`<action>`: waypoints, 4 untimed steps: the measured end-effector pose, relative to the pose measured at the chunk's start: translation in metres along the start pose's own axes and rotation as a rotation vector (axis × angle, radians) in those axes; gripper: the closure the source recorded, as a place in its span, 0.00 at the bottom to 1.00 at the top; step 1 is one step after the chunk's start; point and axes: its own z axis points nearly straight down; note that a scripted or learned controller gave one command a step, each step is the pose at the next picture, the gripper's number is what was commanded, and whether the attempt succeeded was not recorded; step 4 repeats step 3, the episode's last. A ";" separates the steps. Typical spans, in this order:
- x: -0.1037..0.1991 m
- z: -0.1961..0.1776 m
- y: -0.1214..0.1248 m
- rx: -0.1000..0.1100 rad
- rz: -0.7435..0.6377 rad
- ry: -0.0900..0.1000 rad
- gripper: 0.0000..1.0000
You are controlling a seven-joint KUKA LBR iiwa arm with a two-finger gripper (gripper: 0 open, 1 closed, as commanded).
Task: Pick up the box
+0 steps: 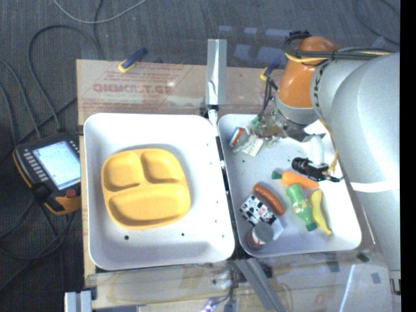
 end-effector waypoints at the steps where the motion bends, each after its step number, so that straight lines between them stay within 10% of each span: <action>1: -0.003 0.000 0.007 0.004 -0.053 0.002 0.00; 2: -0.004 -0.008 0.004 0.019 -0.057 0.004 1.00; 3: 0.053 -0.095 0.011 0.006 -0.128 0.007 1.00; 4: 0.053 -0.095 0.011 0.006 -0.128 0.007 1.00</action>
